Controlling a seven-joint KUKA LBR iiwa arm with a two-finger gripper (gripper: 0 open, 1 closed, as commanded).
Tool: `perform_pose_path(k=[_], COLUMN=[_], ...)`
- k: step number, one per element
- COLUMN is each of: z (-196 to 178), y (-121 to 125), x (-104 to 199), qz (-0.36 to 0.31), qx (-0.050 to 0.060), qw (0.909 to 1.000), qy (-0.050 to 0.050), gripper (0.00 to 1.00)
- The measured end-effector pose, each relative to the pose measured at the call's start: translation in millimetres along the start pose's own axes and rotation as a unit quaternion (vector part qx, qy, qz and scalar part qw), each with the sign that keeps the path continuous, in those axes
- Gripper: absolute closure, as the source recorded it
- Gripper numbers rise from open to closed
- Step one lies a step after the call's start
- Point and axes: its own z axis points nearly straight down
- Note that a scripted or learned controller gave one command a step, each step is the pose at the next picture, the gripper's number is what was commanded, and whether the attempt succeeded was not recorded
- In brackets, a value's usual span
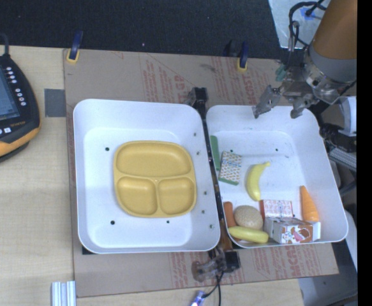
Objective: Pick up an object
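Note:
My gripper [279, 109] hangs over the far edge of the right bin [281, 126], fingers spread open with nothing between them. Below it in that bin lie a yellow banana [256, 179], a small patterned packet [230, 167], a green stick [215, 152], an orange carrot [308, 204], a beige egg-like ball [248, 217], a second yellow banana [248, 234], a small red-and-white box [277, 208] and a milk carton [293, 230]. All sit in the near half of the bin, well apart from the gripper.
The left bin [96, 222] holds a yellow divided plate [155, 177]. A teach pendant [4, 110] lies on the bench at far left. Blue-and-yellow clamps [74, 46] pin the cardboard at the back. The far half of the right bin is bare floor.

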Motion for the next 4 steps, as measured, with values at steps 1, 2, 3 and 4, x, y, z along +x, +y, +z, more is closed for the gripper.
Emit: perform_pose_path(k=[1, 2, 3, 4], z=[125, 181, 171, 80], y=[-61, -82, -81, -56], x=[-40, -30, -32, 77], qz=[0.000, -0.001, -0.003, 0.000], qx=[0.001, 0.000, 0.001, -0.001], qw=[1.0000, 1.0000, 1.0000, 1.0000], qy=[0.000, 0.000, -0.001, 0.001], gripper=[0.00, 0.00, 1.00, 1.00])
